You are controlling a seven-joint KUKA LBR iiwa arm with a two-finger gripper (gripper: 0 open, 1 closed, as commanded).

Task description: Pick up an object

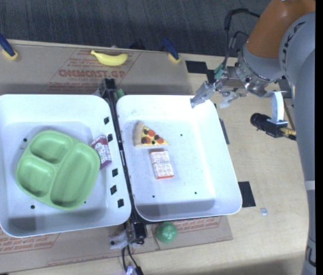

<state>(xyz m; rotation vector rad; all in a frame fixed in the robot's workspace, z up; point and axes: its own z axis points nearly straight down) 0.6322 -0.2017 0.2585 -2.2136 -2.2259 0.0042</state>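
Two white bins sit side by side on a cardboard sheet (64, 73) laid over the bench (270, 171). The left bin (7, 113) holds a green divided plate (57, 169) with three compartments, lying flat toward that bin's left and middle. Just beside the plate, against the wall nearest the right bin, lies a small dark red packet (102, 149), touching or nearly touching the plate's rim.

The right bin (219, 171) holds two things. A toy pizza slice (148, 136) lies in the half nearer the left bin, toward the far wall, its crust facing the left bin. Just below it, closer to the near wall, lies a small orange-and-white box (161, 164), flat, apart from the slice by a small gap. The rest of this bin's floor is bare white.

Outside the bins, a banana (109, 57) lies on the cardboard beyond the far walls, above the seam between the bins. A green ball (165, 232) rests on the cardboard at the near edge of the right bin, close to the seam. Blue clamps (5, 45) grip the cardboard's far edge.

The gripper (200, 98) hangs over the right bin's far right corner, well apart from the slice and the box, with nothing between its fingers. How far the pincer is spread I cannot tell from this angle.
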